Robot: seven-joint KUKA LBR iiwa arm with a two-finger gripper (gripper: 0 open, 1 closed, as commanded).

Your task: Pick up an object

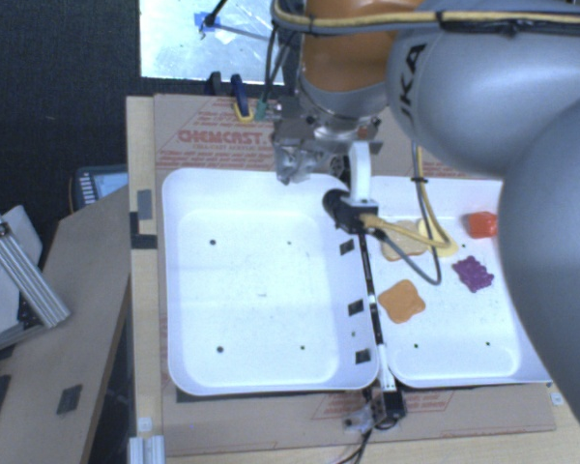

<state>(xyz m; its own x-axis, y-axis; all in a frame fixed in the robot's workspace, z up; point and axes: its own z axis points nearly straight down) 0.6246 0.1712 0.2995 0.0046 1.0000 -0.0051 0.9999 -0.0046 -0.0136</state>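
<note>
Lettering in red on the cardboard sheet (188, 129) behind the bins reads CHEMCAST, with smaller red lines beside it too fine to read. On the grey arm (503, 95) the dark letters KA show, the start of the word being hidden where the casing curves under the orange band (367, 8). More red print on the cardboard's near edge is too small to make out. The jaws hang over the far rim of the left bin (251, 278), close to where the two bins meet. They look like a blurred grey metal mass, and I cannot tell whether they are released or clenched; nothing can be seen between them. Every loose thing lies in the right bin (464, 351), apart from the jaws and nearer the camera. A pale tan piece (403, 246) lies closest to the divide, partly crossed by the robot's own cabling. A flat orange piece (401, 301) lies nearer the camera than it. A purple piece (474, 273) and an orange-red piece (480, 224) lie further right, close beside the arm's edge. The arm's bulk covers the right bin's far right corner and side. The shapes of these pieces are too soft to name. Both bins rest on the cardboard upon the worktop (143, 307).
</note>
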